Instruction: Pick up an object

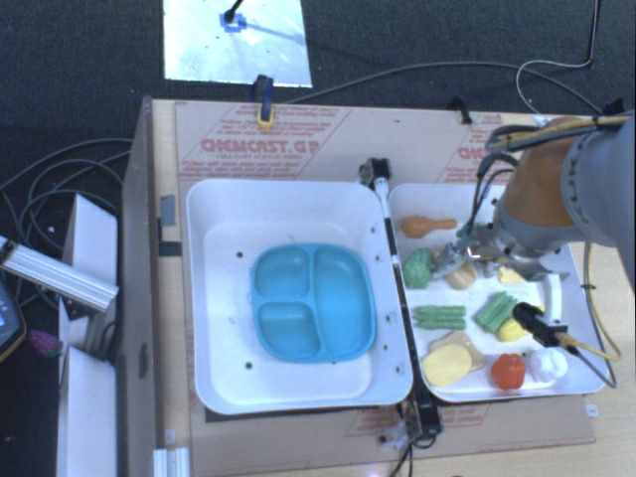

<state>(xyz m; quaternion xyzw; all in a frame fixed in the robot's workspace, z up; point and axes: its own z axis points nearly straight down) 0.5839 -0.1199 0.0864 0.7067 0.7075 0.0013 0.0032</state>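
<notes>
- A small tan food piece (461, 276) is lying in the right bin (586, 391), toward that bin's upper middle, just beside a green broccoli-like piece (417, 266) on its left.
- The gripper (459, 258) is hanging directly over the tan piece, so the target is sitting just below and barely right of the fingertips; its long axis is too small to judge.
- I cannot tell how far the fingers are parted, nor whether anything is between them; the wrist is hiding that.
- Green beans (440, 316) are lying just below, an orange drumstick shape (427, 227) just above.
- The blue divided plate (313, 301) is resting in the left bin (214, 266), well apart.
</notes>
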